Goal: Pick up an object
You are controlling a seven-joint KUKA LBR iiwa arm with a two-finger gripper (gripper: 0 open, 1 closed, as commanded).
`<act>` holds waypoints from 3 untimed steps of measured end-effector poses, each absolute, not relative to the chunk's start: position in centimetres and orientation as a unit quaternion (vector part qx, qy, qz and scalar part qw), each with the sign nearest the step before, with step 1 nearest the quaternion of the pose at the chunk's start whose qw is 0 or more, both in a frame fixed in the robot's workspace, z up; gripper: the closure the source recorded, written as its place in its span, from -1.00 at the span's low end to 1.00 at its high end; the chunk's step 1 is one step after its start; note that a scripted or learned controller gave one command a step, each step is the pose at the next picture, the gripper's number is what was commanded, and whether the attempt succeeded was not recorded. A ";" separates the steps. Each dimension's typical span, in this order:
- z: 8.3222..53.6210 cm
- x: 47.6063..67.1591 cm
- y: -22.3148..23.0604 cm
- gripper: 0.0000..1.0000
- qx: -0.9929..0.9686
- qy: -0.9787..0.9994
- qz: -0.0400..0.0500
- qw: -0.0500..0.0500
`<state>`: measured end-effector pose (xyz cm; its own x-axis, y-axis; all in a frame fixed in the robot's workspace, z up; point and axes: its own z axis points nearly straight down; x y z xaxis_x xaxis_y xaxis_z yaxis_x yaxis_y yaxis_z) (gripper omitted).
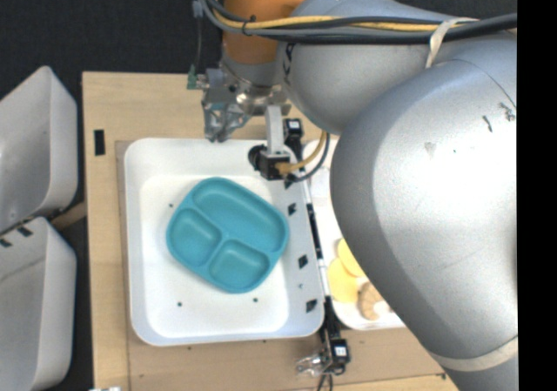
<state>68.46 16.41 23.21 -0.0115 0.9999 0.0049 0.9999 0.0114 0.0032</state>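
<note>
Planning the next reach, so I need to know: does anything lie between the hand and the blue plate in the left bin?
Nothing visible does. The hand sits over the far rim of the left bin, and the blue plate lies alone on the bin floor nearer the camera, with bare white floor between them.

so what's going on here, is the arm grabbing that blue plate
Not at this moment. The grey arm reaches in from the right, and its gripper sits over the far rim of the left white bin, nothing visibly held. The teal divided plate lies flat in that bin, apart from the gripper. A few yellowish items lie in the right bin, mostly hidden by the arm.
</note>
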 end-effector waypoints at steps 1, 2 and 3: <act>24.2 68.9 22.6 1.00 -0.704 -0.710 -0.002 0.000; 24.3 68.8 21.2 1.00 -0.706 -0.708 -0.001 -0.001; 27.4 65.8 18.9 1.00 -0.707 -0.707 0.000 0.000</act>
